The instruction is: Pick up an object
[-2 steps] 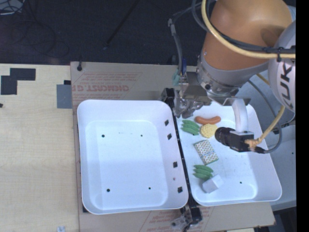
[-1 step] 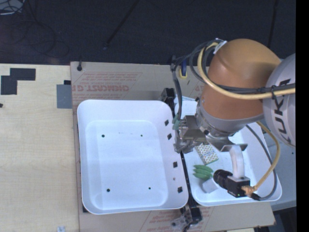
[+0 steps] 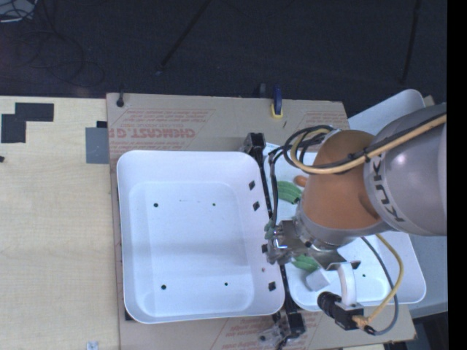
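My gripper hangs low over the left edge of the right bin, close to the wall between the two bins. The arm's orange band and grey wrist cover most of that bin. A light green object lies in the right bin just behind the gripper. Another green piece and a small grey object lie just to the gripper's right, near the front. A sliver of an orange thing peeks out by the wrist. Nothing can be made out in the gripper's grasp.
The left bin is a wide white tray on a cardboard sheet. Cables loop around the wrist and trail past the right bin's front. Black clips hold the bins' shared edge.
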